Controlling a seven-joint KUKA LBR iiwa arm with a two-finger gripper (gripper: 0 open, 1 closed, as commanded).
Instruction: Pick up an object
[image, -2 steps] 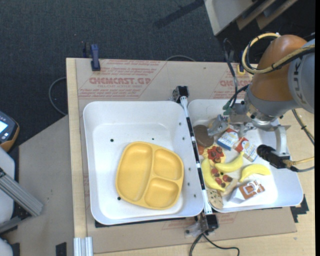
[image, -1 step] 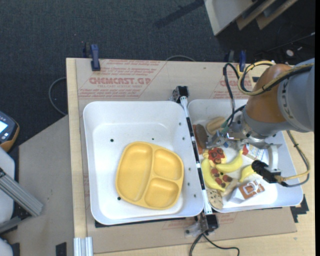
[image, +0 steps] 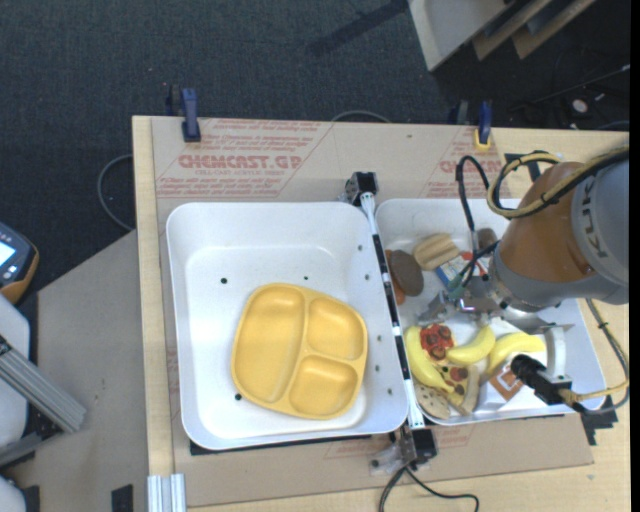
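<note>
The right bin (image: 400, 215) holds a pile of small objects. Among them are yellow bananas (image: 470, 350), a red-topped round piece (image: 436, 340), a tan bread-like piece (image: 435, 249) and a brown oval piece (image: 405, 270). The arm's grey wrist with its orange band (image: 545, 240) hangs low over this bin, covering its right half. The gripper (image: 470, 298) points down and left into the pile, just above the bananas. Its tips are hidden among the objects.
The left bin (image: 190, 250) holds a yellow divided plate (image: 298, 350). A black clip (image: 362, 186) sits at the top of the seam between the bins. Blue clamps (image: 187, 108) (image: 483, 125) grip the bench's back edge. Cables loop over the arm.
</note>
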